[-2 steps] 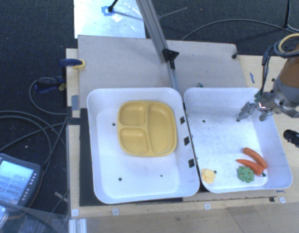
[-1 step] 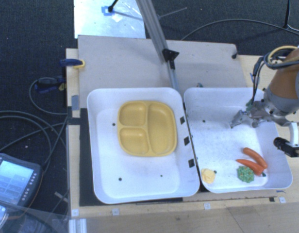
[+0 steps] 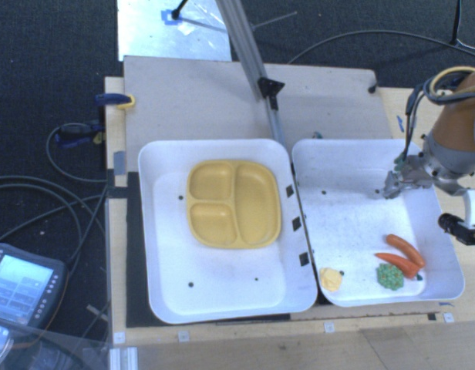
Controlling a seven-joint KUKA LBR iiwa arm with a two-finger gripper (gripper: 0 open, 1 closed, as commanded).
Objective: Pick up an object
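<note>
Here we see the bench [image 3: 222,99], a pale board bearing two shallow white bins side by side; no brand, label or writing on anything can be read at this size. The left bin [image 3: 222,284] holds a yellow divided tray [image 3: 234,203] with three compartments, lying flat in the bin's upper middle. The right bin [image 3: 345,230] holds the small things, all gathered toward its near edge: two orange carrots [image 3: 403,254], lying close together at a slant near the right wall, a green broccoli piece [image 3: 389,276] just beside and below the lower carrot, and a small pale yellow item [image 3: 331,278] at the near left corner, well apart from the broccoli. The arm [image 3: 457,133] reaches in from the right, its orange band above a grey wrist, and the gripper [image 3: 393,187] sits low over the upper right part of the right bin. We cannot tell how its jaws stand, since the tip is small and blurred, and we see nothing between them. The carrots and broccoli lie nearer to us than the gripper, apart from it, with bare bin floor between.
</note>
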